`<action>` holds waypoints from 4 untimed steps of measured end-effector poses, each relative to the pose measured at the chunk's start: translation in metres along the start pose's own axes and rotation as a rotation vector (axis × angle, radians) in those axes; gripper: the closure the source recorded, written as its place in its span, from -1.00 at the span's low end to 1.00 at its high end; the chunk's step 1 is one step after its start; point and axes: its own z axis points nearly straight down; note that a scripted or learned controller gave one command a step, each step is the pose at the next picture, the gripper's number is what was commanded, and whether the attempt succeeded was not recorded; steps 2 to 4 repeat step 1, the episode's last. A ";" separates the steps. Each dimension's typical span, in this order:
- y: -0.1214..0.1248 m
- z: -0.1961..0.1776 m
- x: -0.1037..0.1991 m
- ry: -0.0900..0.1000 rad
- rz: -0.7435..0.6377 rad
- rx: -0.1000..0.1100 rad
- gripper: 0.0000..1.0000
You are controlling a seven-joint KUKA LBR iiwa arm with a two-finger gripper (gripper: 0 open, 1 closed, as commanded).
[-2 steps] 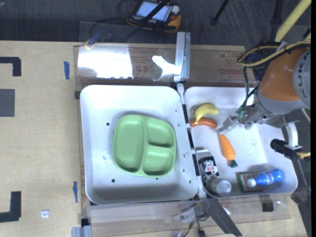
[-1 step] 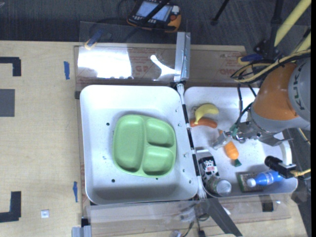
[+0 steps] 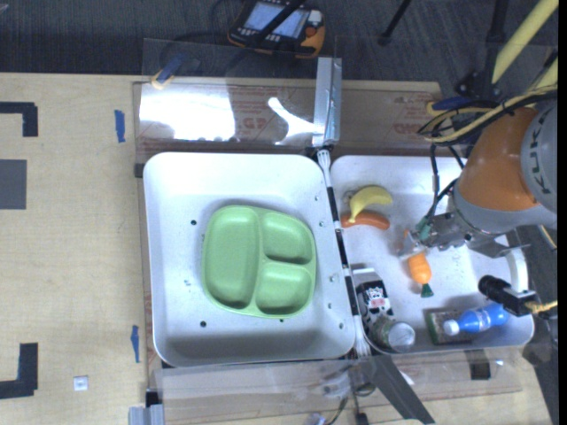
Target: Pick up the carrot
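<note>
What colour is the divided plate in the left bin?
Light green, against the white left bin. The divided plate shows plainly in the overhead camera view.

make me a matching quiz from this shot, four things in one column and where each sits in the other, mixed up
Things:
1. carrot
2. green divided plate
3. banana
4. blue bottle

Places:
A. alone in the left bin
B. far end of the right bin, beside a red-orange piece
C. near edge of the right bin, lying on its side
D. middle of the right bin, just below the gripper

Pairs: 1-D, 2-A, 3-B, 4-C
</note>
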 end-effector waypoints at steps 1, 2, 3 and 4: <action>0.017 -0.086 0.042 0.002 0.234 0.010 1.00; 0.017 -0.086 0.042 0.002 0.234 0.010 1.00; 0.017 -0.086 0.042 0.002 0.234 0.010 1.00; 0.017 -0.086 0.042 0.002 0.234 0.010 1.00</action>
